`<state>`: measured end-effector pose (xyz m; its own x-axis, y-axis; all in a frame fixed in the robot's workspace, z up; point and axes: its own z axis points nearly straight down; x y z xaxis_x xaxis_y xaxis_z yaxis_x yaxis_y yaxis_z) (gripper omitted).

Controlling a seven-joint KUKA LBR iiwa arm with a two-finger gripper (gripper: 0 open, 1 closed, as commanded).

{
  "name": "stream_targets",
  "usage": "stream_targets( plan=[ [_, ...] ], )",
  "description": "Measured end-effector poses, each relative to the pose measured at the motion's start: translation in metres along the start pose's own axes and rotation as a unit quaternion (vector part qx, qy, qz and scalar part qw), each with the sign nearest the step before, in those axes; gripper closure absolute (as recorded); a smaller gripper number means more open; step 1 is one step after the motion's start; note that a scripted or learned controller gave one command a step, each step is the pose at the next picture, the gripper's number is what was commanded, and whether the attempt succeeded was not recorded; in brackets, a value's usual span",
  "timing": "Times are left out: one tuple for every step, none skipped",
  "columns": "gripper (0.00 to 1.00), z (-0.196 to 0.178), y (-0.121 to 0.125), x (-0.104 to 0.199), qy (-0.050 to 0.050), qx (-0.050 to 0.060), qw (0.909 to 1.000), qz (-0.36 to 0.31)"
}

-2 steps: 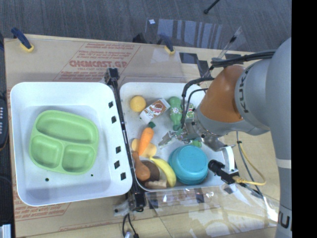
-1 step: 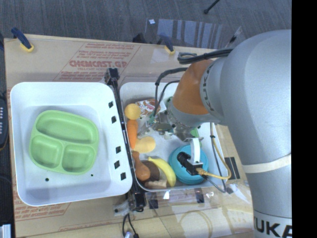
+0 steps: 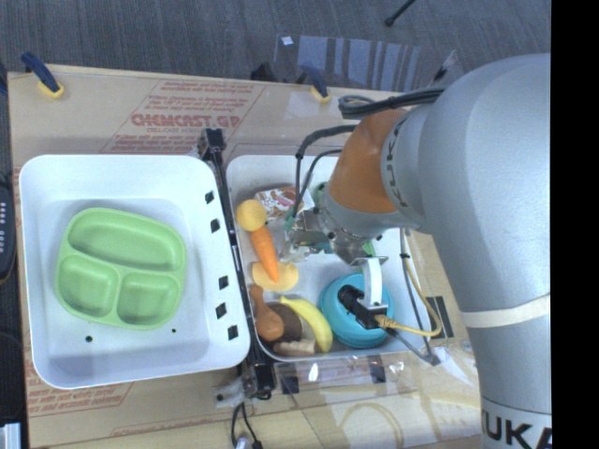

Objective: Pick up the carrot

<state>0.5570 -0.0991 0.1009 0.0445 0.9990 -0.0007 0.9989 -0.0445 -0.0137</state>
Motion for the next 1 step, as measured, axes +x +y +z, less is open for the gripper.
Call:
stream_targets(
  plan=[
    [1.00, -0.0913, -0.0864, 0.0972, 0.003, -0.003, 0.9968, 0.080]
  ],
)
